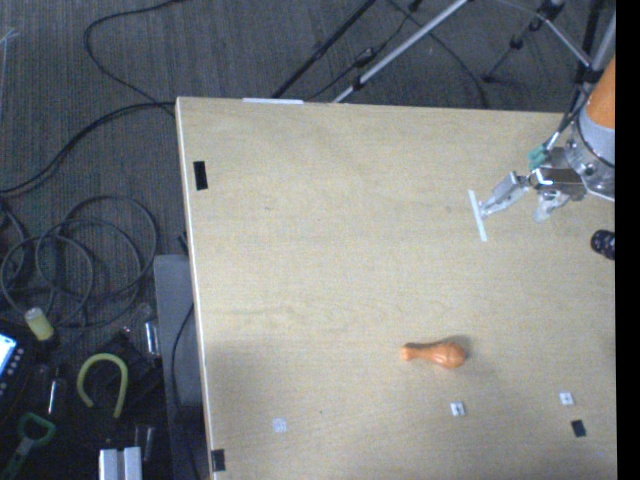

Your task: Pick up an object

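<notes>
Off the bench's left edge, dark carpet is seen, strewn with black cables point(80, 258) in loose coils, and a yellow-green hook-shaped item point(102, 376) lies near the lower left corner

The bench surface point(330, 228) is a pale, matte, wood-toned board, flat and mostly bare; a small black marker point(200, 175) is fixed near its upper left edge

The task's thing, an orange object point(436, 353), is found in the lower middle of the board, lying flat. It is shaped like a small gourd or pear: a narrow neck at the left, a rounded bulb at the right, so the long axis is laid roughly left-right across the view. The surface is read as smooth, probably plastic or rubber. A few tiny square tags point(457, 408) are scattered below and right of it

The gripper point(510, 203) is seen at upper right, with the grey wrist and orange band behind it. One pale finger point(478, 216) is visible as a thin white bar, but how far the claw is parted cannot be told; nothing is seen between the fingers

Key relation: the orange object lies below and slightly left of the gripper in the view, well apart. A closure across the narrow neck or bulb, crosswise to the long axis, is judged the likeliest fit
</notes>
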You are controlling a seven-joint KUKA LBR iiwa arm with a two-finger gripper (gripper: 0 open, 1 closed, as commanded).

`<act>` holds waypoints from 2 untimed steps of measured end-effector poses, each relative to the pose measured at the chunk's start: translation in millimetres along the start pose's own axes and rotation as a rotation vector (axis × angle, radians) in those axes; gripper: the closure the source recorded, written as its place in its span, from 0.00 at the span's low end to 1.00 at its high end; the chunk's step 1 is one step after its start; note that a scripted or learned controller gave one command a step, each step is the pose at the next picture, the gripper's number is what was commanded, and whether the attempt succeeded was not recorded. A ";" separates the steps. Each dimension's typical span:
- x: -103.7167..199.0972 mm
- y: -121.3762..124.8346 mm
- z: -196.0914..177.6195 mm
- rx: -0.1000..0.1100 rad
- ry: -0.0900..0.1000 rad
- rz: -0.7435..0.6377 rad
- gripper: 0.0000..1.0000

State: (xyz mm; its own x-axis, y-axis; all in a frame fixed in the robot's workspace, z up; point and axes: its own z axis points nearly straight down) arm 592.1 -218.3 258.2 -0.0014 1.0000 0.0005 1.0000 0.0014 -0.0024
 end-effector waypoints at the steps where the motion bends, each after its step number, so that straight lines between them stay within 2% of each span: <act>1: -4.6 75.2 70.6 0.001 -0.004 -0.067 0.00; 2: -4.4 77.0 149.5 -0.002 -0.003 -0.453 0.00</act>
State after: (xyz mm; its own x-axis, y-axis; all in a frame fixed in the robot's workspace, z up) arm 668.7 -222.5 108.6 -0.4390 0.8985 -0.0016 0.8985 0.4390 -0.0008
